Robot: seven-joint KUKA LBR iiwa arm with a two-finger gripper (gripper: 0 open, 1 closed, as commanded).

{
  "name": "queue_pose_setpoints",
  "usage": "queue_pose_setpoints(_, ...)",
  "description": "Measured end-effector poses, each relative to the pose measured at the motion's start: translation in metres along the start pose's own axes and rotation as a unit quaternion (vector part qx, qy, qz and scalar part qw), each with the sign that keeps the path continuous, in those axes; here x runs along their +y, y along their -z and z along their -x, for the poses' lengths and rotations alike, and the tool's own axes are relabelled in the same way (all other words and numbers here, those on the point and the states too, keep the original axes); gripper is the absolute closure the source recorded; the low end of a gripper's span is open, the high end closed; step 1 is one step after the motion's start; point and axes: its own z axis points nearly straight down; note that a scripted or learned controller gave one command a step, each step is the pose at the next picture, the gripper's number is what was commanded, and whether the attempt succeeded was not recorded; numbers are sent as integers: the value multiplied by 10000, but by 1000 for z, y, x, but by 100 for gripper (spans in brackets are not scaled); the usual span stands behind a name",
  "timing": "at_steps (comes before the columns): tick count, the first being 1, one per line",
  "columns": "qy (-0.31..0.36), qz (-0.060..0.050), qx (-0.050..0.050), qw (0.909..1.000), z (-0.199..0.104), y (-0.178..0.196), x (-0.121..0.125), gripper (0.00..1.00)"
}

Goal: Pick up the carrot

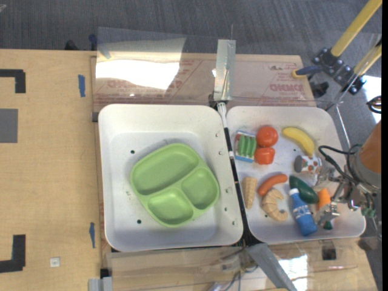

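Carrot (324,197) touching gripper (331,202) in right bin (348,229), finger state cannot be told, one green plate (174,183), one banana (299,139), two tomatoes (267,136).

Two bins (115,180), one green plate (174,183)

Gripper (332,202) low over the right bin (345,230), right at the orange carrot (324,197).

We have one fixed camera above the bench (42,162), looking down at a slant. It takes in both white bins (115,180) whole, side by side, from moderate height; floor shows along the top.
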Motion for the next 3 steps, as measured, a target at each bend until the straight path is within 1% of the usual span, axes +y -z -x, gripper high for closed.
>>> queue_pose_setpoints(1, -1284, -5, 0, 9917, 70, -1, 17, 0)
queue_pose_setpoints(2, -1274, -7, -63, 9918, 73, 13, 17, 100)
queue_pose_setpoints(3, -1698, -7, -26, 9855, 45, 1, 35, 100)
